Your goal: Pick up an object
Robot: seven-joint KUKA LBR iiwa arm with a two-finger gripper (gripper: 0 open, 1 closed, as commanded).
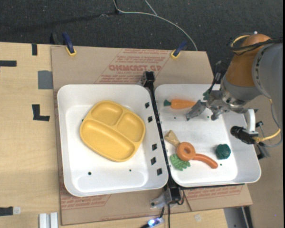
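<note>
Right now you have two white bins side by side: the left bin [69,127] holds a yellow divided plate [113,129], and the right bin [242,172] holds the small toys. Near its front lie an orange ring [185,151] with a curved orange piece [206,161] just beside it, a green leafy piece [178,162], a tan piece [171,137] and a dark green lump [223,151]. Your nearest candidate, the toy carrot [181,103], lies flat at the back of the right bin, long axis running left to right, green end toward the divider. The arm [256,72] reaches in from the right, wrist angled down, and the gripper [205,109] hangs just right of the carrot with its fingers spread apart, holding nothing.
</note>
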